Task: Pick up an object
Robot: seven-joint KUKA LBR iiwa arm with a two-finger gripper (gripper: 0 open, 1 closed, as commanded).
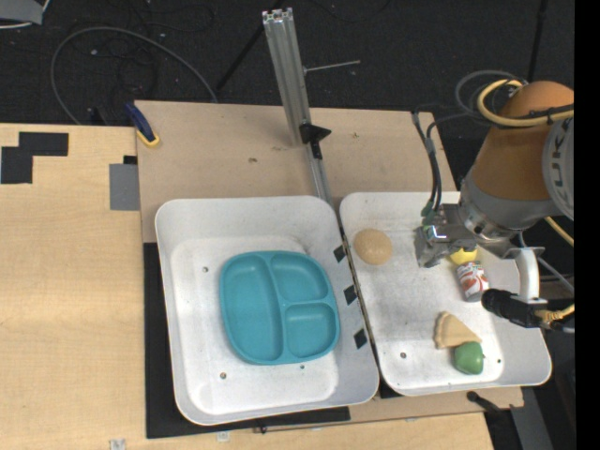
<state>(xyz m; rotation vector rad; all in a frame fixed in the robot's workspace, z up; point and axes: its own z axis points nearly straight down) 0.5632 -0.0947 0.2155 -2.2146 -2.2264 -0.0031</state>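
Observation:
My gripper hangs low over the upper part of the right bin, under the grey wrist and orange band of the arm. A round tan bun lies just left of it, apart from it. A small red-and-white bottle with a yellow cap lies just right of and below the gripper. Nearer the bin's front sit a tan wedge and a green fruit-like piece, touching each other.
The left bin holds a teal divided plate. A metal post rises behind the bins. A black-and-white fitting overhangs the right bin's right rim. Cables trail by the arm.

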